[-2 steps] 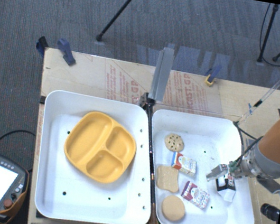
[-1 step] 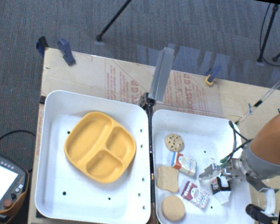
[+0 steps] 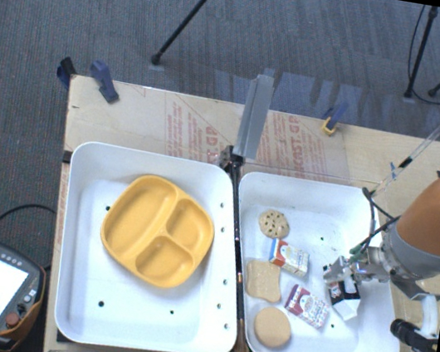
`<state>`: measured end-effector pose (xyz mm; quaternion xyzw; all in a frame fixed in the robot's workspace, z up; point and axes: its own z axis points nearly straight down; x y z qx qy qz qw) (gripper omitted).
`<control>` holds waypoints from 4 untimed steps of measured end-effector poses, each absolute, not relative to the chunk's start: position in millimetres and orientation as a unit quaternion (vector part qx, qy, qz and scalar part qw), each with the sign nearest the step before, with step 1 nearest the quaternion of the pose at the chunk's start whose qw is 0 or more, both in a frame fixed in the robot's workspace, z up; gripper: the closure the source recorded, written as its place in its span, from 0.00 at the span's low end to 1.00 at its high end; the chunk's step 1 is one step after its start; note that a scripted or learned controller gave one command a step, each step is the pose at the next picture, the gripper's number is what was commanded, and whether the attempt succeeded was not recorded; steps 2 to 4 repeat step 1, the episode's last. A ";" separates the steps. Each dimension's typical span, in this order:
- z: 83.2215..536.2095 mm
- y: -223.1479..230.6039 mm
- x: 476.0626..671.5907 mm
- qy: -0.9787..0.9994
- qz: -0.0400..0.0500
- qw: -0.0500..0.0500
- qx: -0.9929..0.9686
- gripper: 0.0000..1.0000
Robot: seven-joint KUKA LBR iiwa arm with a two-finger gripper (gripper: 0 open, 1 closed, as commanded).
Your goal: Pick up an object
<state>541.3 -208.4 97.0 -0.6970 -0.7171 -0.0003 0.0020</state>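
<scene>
- gripper (image 3: 343,279) sits low in the right bin (image 3: 325,200), can't tell the finger state (too cluttered)
- small black-and-white carton (image 3: 345,302) right under it
- red carton (image 3: 307,306) just left
- yellow tray (image 3: 159,230) way off left

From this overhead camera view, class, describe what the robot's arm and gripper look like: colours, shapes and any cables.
The arm enters from the right as a rounded body with a broad orange band above a grey wrist section. The gripper at its end is a small, boxy assembly of metallic grey and black parts. Thin dark cables run along the wrist toward it. No markings are legible.
</scene>
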 end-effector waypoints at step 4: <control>202.9 -118.8 542.4 -0.683 -0.004 -0.002 -0.730 1.00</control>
